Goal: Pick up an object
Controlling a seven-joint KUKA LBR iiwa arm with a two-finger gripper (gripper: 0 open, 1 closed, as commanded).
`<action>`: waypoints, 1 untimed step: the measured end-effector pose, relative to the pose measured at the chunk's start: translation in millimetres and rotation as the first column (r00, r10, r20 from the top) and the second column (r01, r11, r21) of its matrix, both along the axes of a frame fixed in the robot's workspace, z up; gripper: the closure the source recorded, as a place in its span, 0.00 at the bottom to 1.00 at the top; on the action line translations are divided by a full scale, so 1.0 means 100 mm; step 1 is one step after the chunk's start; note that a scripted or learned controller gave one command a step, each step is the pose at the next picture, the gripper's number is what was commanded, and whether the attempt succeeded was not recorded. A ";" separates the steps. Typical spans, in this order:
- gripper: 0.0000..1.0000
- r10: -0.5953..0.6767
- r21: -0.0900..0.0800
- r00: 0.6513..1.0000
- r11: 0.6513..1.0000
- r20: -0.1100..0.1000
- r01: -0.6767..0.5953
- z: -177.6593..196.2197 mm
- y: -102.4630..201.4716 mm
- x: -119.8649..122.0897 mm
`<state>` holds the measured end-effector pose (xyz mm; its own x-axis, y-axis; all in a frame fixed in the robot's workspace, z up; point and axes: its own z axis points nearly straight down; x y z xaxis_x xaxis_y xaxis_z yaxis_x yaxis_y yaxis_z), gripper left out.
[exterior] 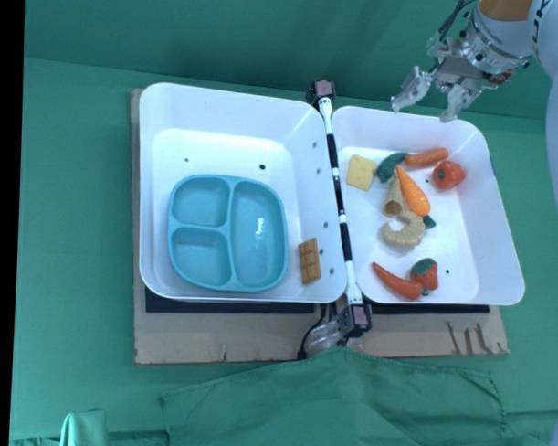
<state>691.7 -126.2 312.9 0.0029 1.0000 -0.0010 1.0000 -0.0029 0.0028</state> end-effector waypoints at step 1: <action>1.00 -0.001 -0.002 1.000 1.000 0.007 0.002 0.14 0.00 0.01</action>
